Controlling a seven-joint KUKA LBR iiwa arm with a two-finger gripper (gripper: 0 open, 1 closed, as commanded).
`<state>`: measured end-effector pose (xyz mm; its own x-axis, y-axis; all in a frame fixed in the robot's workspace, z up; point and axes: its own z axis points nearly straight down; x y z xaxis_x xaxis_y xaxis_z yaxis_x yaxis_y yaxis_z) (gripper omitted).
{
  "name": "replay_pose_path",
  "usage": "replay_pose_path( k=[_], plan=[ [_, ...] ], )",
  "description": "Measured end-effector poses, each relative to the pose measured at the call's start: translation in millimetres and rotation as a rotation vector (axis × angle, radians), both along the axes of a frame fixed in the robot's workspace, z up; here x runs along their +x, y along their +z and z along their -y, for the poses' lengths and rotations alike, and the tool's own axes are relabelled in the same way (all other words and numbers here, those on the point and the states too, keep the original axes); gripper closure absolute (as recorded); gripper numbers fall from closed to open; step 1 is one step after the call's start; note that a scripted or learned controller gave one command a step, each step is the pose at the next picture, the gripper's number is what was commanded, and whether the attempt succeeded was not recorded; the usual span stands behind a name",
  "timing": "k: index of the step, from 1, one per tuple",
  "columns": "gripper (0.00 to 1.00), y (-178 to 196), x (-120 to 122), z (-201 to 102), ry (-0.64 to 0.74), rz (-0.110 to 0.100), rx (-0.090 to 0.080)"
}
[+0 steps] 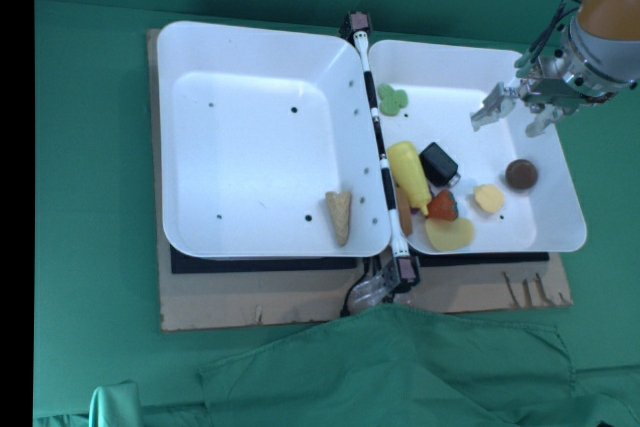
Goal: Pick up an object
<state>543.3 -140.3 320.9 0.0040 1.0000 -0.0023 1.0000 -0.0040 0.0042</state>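
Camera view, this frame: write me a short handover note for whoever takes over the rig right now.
Gripper: open, nothing between its fingers, above the right bin near its far right side.
Right bin: green piece at the far left corner; yellow bottle, black block, red piece, pale yellow piece, small yellow piece and brown round piece toward the near side.
Left bin: a cone near its front right corner.
Done: nothing picked yet.
Left: descend on one object, grasp, lift.
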Motion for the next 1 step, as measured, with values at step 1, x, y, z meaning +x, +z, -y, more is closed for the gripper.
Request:
replay_pose_path(
  k=[1],
  plan=[
    [0.0, 0.0, 0.0, 0.0, 0.0, 0.0, 0.0]
  ],
)
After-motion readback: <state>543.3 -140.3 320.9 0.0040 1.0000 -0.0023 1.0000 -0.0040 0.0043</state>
